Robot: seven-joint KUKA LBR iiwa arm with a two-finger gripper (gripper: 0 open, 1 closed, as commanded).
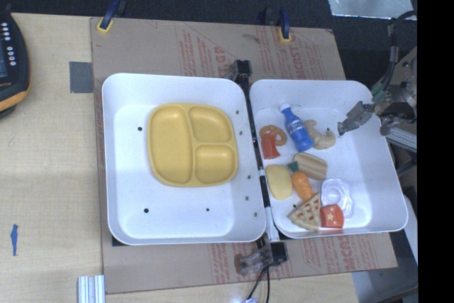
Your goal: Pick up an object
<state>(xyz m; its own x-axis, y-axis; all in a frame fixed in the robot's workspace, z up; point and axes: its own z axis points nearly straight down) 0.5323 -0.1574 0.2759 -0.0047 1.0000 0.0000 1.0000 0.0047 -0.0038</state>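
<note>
camera view: two shallow white bins sit side by side on a brown cardboard sheet (213, 46) laid over the counter (42, 174). the left bin (124, 216) carries a yellow divided plate (191, 144), flat, with three compartments, roughly in the bin's middle and a little toward its far edge.

the right bin (376, 181) holds the loose toy pieces, all crowded in its left half. nearest the divider is an orange-red curled piece (270, 141). just beside it, toward the far edge, a blue bottle (296, 128) lies tilted with its white cap pointing to the far left. a pale tan piece (324, 139) touches the bottle's lower end. below these, a tan bread-like roll (312, 165) lies across an orange carrot (301, 185), and a pale yellow slab (279, 182) sits against the divider just beside the carrot. toward the near edge, a waffle wedge (306, 213) touches a red block (332, 216), with a white ring-shaped piece (335, 193) just above the block.

the pincer (352, 120) reaches in over the right bin's far right corner, dark fingers pointing left toward the tan piece and the bottle, apart from both. its tips look close together with nothing between them; whether they are fully closed i cannot tell.

around the sheet: blue clamps (284, 26) on its far edge, a black and orange handset (10, 64) at the counter's left edge, a grey tape patch (81, 76) beside the left bin.
</note>
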